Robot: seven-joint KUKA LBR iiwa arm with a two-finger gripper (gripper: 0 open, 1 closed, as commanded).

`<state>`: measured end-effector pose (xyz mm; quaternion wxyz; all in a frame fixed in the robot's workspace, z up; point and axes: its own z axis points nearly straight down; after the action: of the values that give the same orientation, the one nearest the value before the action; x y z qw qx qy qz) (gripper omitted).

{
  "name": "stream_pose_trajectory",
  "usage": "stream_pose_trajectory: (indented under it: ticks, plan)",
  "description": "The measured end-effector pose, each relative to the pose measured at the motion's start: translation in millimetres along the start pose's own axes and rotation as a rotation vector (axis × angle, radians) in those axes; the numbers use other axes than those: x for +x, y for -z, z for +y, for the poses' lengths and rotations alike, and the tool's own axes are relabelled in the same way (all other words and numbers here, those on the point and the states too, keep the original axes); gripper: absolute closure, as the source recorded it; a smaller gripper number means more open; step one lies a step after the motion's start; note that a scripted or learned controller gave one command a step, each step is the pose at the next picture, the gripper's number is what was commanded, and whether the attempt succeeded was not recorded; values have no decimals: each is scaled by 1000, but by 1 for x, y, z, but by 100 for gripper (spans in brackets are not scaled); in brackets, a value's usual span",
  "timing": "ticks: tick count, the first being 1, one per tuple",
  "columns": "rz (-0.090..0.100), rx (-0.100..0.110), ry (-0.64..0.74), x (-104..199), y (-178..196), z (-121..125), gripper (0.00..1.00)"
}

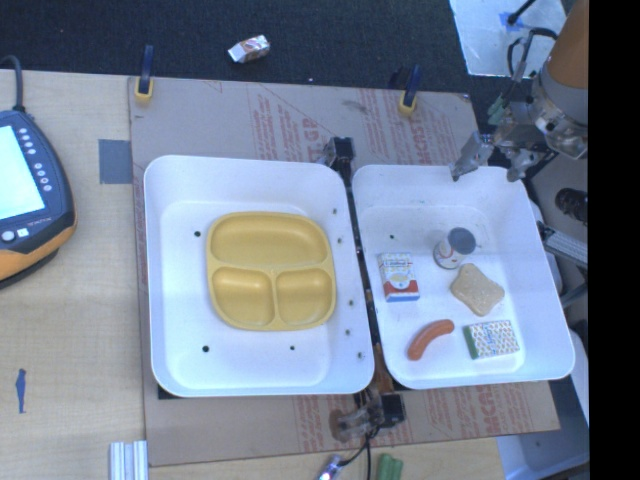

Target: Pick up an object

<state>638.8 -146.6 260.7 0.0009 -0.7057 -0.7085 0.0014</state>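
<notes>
Gripper [487, 163] hangs over the 1 o'clock corner of the right shallow white plastic bin [530, 368], fingers spread apart w/ nothing between them. Nothing picked yet, so the step in hand looks like choosing a target & coming down on it.

Candidates, all in the right bin: small can w/ grey round lid [455, 247] near bin centre; tan porous sponge-like block [476, 290] just at its 5 o'clock; small red-and-white carton [399, 276] at 9 o'clock of the can; orange-red toy sausage [430, 338] toward 6 o'clock; flat green-edged patterned packet [491, 339] at the sausage's 3 o'clock.

Best bet prob. the sponge block or the can: closest to the gripper, w/ some height to grab. Can & sponge sit near each other, so drop straight down w/ fingers turned so that neither lands on the neighbour. Packet looks flat, likely hard to get under. Sausage is round and may roll out of a pinch.

Left white bin [180, 268] holds a yellow three-compartment plastic tray [270, 268], well apart, no obstacle. Bin wall near the gripper is the main thing to clear on the way in.
</notes>
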Motion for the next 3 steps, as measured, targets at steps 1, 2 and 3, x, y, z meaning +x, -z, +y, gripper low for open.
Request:
stream_pose_trajectory:
  ticks: [1, 2, 3]
  plan:
    - [-1, 2, 0, -52, -170, -12, 0]
    - [-1, 1, 1, -30, -169, -48, 0]
    - [-3, 3, 4, -31, -159, -48, 100]
